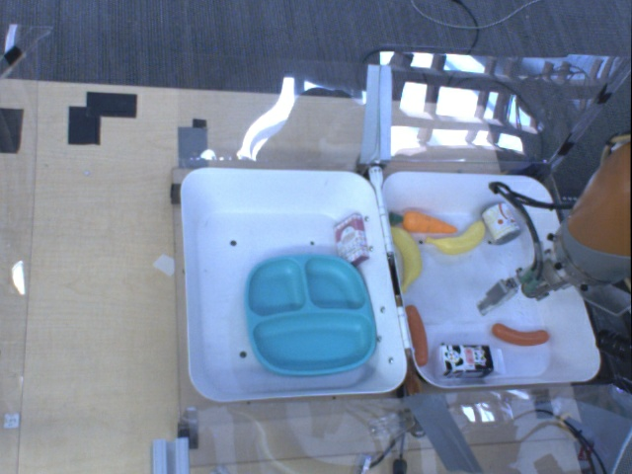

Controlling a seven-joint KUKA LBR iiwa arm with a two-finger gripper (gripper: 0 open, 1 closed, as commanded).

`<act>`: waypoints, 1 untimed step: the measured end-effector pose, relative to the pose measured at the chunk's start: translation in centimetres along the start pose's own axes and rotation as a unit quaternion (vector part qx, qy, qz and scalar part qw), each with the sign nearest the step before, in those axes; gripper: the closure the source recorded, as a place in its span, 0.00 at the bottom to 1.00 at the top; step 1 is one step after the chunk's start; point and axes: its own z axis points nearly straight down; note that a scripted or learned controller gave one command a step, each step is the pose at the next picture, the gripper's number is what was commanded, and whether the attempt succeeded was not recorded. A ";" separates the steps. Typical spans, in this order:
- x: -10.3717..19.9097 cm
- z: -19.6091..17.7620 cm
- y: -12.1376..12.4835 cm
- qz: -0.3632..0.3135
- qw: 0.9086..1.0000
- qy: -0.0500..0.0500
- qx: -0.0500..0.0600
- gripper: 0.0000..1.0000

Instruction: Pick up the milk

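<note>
The milk (465,359), a small cow-print carton, lies on its side at the right bin's (583,368) front edge; it likely handles light, stiff, slightly slick, best pinched across its narrow sides; the gripper (496,297) hovers above-right, fingers seemingly open, empty.

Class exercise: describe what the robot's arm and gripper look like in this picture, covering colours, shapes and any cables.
The arm is bulky and rounded, orange above a grey wrist. A black cable loops along it. The gripper is small, grey and metallic.
</note>
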 end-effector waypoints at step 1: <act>-2.8 -0.6 4.7 0.077 0.997 0.000 0.000 0.00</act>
